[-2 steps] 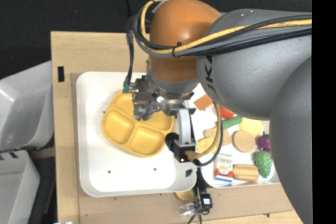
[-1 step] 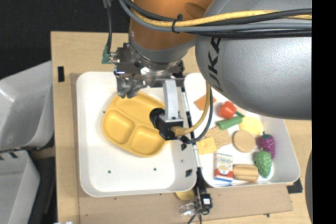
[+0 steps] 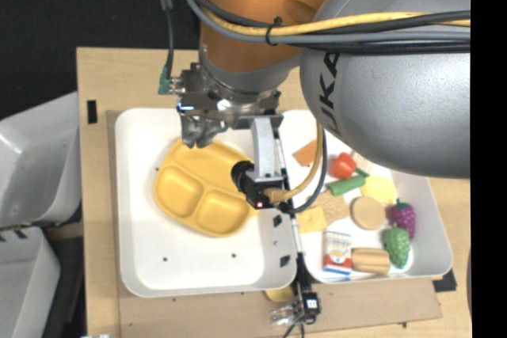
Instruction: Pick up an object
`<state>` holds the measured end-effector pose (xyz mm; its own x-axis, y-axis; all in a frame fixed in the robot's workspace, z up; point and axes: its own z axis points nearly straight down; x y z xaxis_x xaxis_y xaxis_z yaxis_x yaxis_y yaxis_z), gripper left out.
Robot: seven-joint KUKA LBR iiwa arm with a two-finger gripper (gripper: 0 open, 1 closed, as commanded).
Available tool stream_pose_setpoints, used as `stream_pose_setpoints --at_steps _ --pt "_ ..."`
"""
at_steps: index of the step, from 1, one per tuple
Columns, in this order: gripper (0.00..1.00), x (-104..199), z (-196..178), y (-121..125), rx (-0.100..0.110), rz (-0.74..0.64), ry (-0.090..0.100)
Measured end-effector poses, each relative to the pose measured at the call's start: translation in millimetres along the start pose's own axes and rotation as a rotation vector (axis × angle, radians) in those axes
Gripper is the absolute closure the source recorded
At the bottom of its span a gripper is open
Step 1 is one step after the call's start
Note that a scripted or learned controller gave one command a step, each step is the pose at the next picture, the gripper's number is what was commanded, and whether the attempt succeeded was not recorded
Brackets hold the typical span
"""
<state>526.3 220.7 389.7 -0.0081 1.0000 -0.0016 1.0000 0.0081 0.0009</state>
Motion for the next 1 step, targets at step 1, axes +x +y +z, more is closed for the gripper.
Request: stream_pose_setpoints --at_steps 1 --pt "1.00 -49.2 27.3 -38.3 0.004 0.010 0.000"
